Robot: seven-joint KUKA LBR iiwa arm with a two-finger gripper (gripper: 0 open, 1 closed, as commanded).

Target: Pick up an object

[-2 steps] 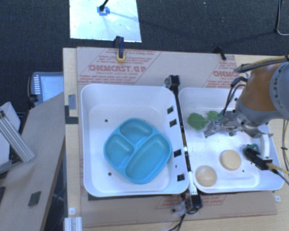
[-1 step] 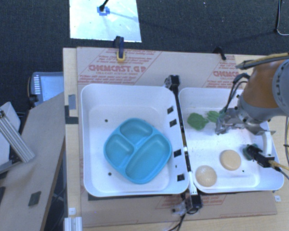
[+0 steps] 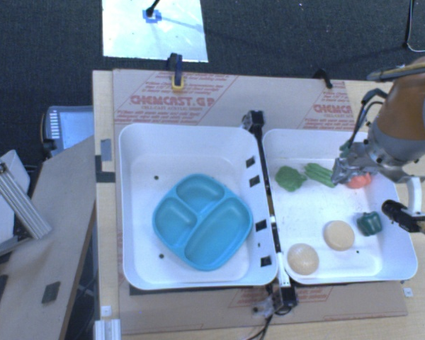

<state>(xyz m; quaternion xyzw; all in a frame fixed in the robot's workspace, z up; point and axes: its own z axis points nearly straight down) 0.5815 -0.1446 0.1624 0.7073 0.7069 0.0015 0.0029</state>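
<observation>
**Reporter:** Where did the object lie at that moment?

**Arm:** An orange-red piece (image 3: 360,180) sat on the floor of the right bin (image 3: 319,268), near its far right side. My pincer (image 3: 346,170) was low over it, tips just left of it and beside the long green vegetable (image 3: 318,173). Whether I was released or clenched, I could not tell from above; my own wrist hid that.

**Reporter:** So how far along were you?

**Arm:** By my reckoning, at the reach, with nothing lifted. Every piece rested on the bin floor: the leafy green piece (image 3: 290,178), the dark green pepper (image 3: 369,222), the two pale round pieces (image 3: 338,235) near the front. The blue divided plate (image 3: 202,220) lay in the left bin (image 3: 138,190). Grasping and raising were left.
</observation>
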